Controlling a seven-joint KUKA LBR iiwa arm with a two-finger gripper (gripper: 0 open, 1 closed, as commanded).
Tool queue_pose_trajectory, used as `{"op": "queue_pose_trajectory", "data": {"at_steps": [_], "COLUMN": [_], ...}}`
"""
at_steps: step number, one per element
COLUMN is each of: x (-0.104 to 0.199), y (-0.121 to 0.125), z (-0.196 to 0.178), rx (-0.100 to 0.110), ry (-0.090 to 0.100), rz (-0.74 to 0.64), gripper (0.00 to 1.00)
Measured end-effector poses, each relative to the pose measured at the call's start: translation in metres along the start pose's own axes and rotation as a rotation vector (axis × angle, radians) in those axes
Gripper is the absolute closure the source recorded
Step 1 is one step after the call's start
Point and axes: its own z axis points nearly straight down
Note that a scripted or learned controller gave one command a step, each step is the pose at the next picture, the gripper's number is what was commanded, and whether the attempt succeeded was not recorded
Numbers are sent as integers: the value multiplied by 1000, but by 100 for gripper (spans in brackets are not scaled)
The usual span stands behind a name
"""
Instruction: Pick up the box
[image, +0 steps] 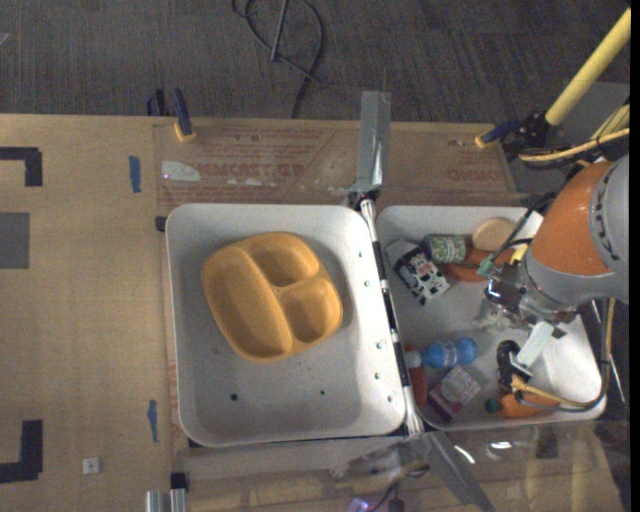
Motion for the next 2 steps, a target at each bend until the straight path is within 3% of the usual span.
{"op": "queue_pose_trajectory", "data": {"at_steps": [1,2], "x": [64,49], "y": [28,17], "z": [0,-15], "rx": [-3,8], "ry": [1,-2], "rz": [141,208], "gripper": [100,100]}}
